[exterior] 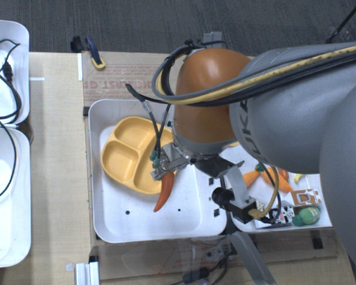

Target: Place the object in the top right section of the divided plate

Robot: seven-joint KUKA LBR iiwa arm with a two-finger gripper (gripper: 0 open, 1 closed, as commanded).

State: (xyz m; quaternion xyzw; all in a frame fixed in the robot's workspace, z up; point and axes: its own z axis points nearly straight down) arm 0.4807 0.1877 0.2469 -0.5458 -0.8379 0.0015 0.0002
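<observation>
The divided plate point(126, 153) lies in the left half of the right-hand bin point(145, 221). The gripper point(161, 170) sits over the plate's right edge. A chili pepper point(164, 192) extends from the gripper down onto the bin floor, just right of the plate. Further items, including carrots point(267, 180), lie right of the arm point(273, 100). A second bin point(6, 159) stands to the left.

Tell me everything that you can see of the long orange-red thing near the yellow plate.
The chili pepper looks like a smooth plastic toy, orange-red, long and tapering to a point. It hangs or lies at a slant, tip toward the lower left over the white bin floor. Its thick upper end sits at the end effector, just past the lower edge of the yellow divided plate. Whether the end effector truly grips it, I cannot tell.
</observation>
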